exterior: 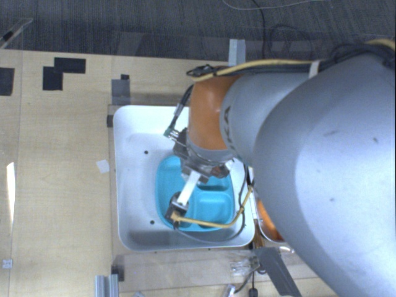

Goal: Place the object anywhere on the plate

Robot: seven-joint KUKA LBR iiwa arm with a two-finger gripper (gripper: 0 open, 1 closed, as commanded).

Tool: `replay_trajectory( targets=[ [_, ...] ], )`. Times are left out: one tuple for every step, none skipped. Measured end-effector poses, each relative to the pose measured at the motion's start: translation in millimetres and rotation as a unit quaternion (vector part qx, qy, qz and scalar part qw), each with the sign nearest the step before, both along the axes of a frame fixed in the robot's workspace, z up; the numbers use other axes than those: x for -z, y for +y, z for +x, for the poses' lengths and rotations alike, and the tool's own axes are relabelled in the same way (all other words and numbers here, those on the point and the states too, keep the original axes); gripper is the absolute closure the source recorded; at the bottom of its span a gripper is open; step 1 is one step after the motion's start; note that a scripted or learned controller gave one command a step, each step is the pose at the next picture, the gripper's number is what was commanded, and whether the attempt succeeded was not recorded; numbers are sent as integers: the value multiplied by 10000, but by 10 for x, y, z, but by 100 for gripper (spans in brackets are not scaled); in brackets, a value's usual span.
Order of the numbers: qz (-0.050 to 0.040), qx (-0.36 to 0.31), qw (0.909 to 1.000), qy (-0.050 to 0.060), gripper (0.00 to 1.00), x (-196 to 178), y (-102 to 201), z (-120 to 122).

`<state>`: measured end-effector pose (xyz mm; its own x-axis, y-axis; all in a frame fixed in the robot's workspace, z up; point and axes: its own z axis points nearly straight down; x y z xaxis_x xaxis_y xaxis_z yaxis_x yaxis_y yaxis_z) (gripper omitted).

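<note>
- A blue plate point(213, 206) is seen lying in the left white bin point(133, 166).
- The gripper point(207, 164) is held over the plate; whether it is spread or closed cannot be told.

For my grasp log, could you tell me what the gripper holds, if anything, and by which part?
It cannot be told: the gripper hangs over the blue plastic plate, and the wrist covers its grasp.

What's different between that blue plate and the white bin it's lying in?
The plate is bright blue; the bin is white. The plate is smaller and lies inside the bin. The arm hides part of the plate, while the bin's left side is in plain view. Both are shallow with rounded corners.
</note>
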<state>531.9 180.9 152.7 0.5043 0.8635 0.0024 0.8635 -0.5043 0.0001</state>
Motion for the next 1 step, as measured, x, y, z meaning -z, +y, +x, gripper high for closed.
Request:
replay_trajectory(
  targets=[
    [-1, 2, 10000, -1, 0, 0, -3, 1]
  ],
)
